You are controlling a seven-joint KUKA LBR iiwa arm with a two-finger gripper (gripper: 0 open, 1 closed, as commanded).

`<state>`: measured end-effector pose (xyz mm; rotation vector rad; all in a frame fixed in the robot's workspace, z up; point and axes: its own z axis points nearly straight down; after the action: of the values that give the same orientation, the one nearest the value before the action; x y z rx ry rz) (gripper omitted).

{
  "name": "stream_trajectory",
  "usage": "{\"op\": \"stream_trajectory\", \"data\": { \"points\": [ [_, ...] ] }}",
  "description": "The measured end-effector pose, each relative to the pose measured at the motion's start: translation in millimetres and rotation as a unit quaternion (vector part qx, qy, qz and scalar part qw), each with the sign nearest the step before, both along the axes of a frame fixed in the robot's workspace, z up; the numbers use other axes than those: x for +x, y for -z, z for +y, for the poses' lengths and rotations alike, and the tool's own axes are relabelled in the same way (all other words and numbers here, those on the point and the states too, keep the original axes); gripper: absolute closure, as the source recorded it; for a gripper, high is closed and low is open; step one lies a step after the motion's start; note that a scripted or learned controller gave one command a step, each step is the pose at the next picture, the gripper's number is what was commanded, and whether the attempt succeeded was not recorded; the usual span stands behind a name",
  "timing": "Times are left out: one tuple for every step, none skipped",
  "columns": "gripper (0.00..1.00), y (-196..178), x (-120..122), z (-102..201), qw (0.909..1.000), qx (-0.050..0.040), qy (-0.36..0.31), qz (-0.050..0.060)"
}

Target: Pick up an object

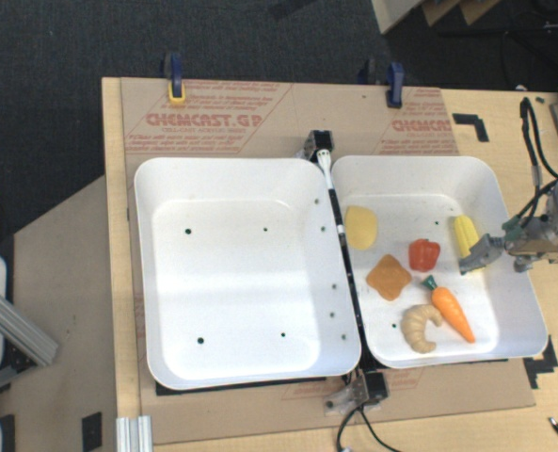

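Yellow corn [465, 234] lies just beside the gripper [474, 258], whose finger spread I cannot tell; beyond the corn sit red pepper [424, 253], carrot [452, 313] and croissant [420, 328].

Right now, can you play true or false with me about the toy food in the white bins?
1. All the toy food lies in the right bin. True.
2. The carrot is in the left bin. False: it lies in the right bin, near the front edge.
3. The red pepper sits between the orange cookie-like piece and the corn. True.
4. The gripper holds the croissant. False: the croissant lies on the bin floor, apart from the gripper.
5. The yellow potato-like piece lies close to the divide between the bins. True.
6. The corn is purple. False: it is yellow.
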<state>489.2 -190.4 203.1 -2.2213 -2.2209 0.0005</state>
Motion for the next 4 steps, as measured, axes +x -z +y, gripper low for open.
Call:
{"op": "stream_trajectory", "data": {
  "points": [
    [0.00, 124, 29, 29, 1.0000, 0.0011, -0.001, 0.002],
    [0.00, 116, 183, 34, 1.0000, -0.0011, -0.003, -0.007],
    [0.00, 119, 110, 73, 1.0000, 0.0015, 0.000, 0.003],
    [0.00, 119, 79, 43, 1.0000, 0.0002, 0.002, 0.002]
  ]
}}
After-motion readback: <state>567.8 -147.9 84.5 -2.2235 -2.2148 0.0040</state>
